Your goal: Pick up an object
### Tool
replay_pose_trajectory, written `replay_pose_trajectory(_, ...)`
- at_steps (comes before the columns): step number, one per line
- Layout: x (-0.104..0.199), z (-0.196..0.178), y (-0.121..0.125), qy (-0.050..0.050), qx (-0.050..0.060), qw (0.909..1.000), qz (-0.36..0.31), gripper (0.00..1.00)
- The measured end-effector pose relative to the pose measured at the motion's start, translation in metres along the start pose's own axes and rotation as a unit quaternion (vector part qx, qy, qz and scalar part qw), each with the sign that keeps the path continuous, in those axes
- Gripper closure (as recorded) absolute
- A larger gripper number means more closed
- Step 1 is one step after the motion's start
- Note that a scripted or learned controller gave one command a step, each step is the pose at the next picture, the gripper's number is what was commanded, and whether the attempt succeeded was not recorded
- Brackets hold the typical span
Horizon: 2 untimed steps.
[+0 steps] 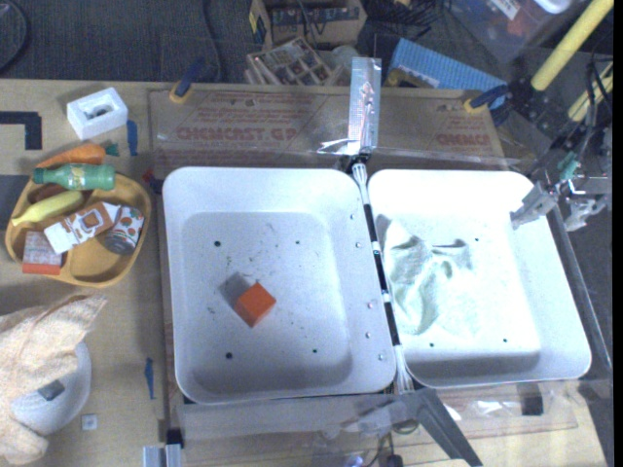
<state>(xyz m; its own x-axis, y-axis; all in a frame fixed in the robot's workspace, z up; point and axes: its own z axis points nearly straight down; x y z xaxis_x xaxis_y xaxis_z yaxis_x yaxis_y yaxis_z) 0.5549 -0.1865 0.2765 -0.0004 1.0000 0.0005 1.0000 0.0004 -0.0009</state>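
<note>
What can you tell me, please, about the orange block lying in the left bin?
The orange block is a small cube-like piece, plain and matte, with no markings that I can make out. It sits on the floor of the left bin, somewhat left of and below the middle, turned so that its corners point along the bin's sides. It casts a grey shadow to its upper left. It rests on the bin floor alone; small dark specks are scattered around it, and the claw is far off, over the right bin's upper right edge.
</note>
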Motion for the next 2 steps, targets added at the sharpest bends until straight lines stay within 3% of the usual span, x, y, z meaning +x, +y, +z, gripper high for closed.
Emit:
replay_pose_trajectory(1, 0.049, 0.133, 0.029, 0.0, 0.0, 0.9991, 0.041, 0.0)
replay_pose_trajectory(2, -0.006, 0.087, 0.087, -0.001, -0.002, 1.0, 0.0, 0.0)
